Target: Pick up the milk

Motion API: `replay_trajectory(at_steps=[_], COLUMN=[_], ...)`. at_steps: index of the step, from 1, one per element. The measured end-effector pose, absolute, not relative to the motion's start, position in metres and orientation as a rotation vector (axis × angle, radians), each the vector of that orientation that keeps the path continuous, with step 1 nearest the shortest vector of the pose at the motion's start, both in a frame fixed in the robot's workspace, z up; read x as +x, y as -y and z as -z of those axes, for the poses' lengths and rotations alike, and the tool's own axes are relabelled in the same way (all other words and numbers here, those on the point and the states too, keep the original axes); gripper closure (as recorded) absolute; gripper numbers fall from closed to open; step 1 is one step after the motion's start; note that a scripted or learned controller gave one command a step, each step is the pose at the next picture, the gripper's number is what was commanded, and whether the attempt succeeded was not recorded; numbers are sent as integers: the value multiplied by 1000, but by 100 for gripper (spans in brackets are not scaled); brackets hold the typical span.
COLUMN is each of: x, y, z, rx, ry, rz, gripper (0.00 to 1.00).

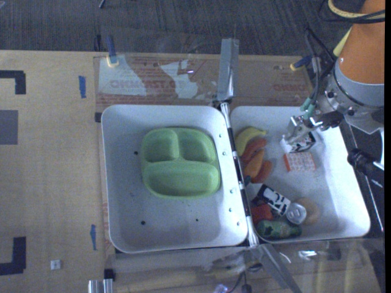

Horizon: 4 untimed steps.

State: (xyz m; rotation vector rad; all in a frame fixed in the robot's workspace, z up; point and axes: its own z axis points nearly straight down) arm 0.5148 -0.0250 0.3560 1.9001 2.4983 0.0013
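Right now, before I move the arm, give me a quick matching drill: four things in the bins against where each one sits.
Things:
1. green tray
2. banana
3. tool
4. can

Places:
A. right bin, far left corner
B. over the right bin's far side
C. middle of the left bin
D. right bin, near side

Pairs: 1-C, 2-A, 3-B, 4-D

The arm (363, 47) is cut off by the top and right edges. The gripper (303, 127) possibly overlaps a small carton (298, 142), its print too blurred to read.
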Motion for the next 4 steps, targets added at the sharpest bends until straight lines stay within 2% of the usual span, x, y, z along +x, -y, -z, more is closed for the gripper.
replay_trajectory(at_steps=[1,2,3,4], x=[527,481,480,480], y=[25,50,95,55], z=[-296,-411,-404,-403], rx=[1734,1232,296,924], ry=[-2620,-2883,-3123,-3000], rz=[0,-3,0,-1], gripper=[100,100,100,100])
